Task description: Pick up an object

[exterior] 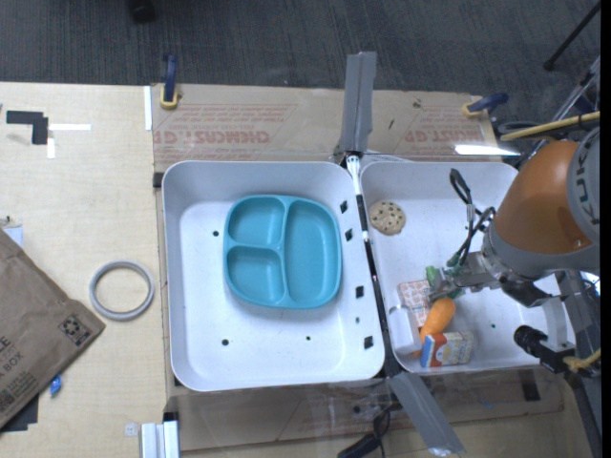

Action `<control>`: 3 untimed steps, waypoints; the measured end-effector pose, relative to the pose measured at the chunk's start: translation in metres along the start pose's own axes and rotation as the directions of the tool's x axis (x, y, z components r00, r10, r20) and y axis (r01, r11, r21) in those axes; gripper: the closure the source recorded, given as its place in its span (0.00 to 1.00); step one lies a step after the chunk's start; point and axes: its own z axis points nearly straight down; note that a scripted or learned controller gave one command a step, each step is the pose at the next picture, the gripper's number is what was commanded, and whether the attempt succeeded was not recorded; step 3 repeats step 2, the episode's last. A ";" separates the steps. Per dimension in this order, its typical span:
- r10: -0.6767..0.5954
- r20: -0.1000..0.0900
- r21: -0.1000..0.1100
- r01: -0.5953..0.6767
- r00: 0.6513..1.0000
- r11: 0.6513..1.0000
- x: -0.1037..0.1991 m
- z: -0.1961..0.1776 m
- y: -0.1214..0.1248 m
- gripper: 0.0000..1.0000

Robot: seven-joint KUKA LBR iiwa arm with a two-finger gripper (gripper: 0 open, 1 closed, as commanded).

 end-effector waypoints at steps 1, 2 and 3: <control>0.183 0.007 0.008 -0.183 0.983 0.983 0.033 -0.087 0.042 1.00; 0.302 0.009 0.008 -0.302 0.953 0.953 0.022 -0.086 0.126 1.00; 0.302 0.009 0.008 -0.302 0.953 0.953 0.022 -0.086 0.126 1.00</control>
